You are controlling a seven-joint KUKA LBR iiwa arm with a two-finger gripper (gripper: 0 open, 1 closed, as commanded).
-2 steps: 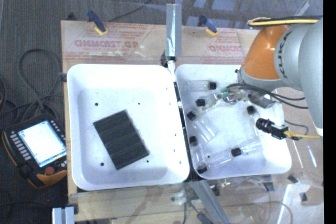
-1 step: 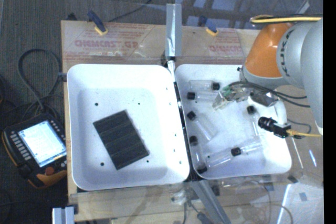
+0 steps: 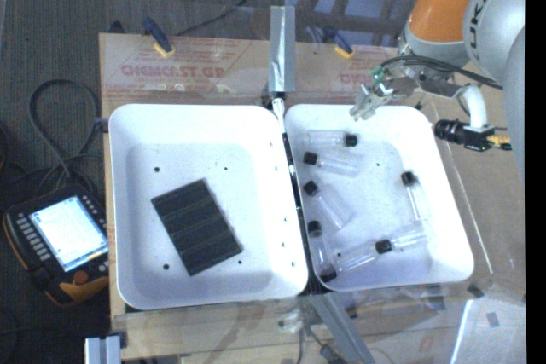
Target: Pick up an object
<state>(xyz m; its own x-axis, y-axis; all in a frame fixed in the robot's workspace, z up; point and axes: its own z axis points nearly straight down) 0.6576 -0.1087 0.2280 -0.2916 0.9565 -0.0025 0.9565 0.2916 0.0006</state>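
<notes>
a wooden bench (image 3: 205, 68) carries two white bins side by side. the left bin (image 3: 128, 183) touches the right bin (image 3: 444, 209).

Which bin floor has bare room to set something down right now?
The left bin has bare floor on every side of the dark ridged slab, widest toward its far wall. The right bin is crowded with clear black-capped vials; only a small central patch among them is bare.

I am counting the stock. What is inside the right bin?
The right bin holds several clear tubes with black caps, lying flat and scattered. They are transparent, so an exact count is uncertain.
</notes>
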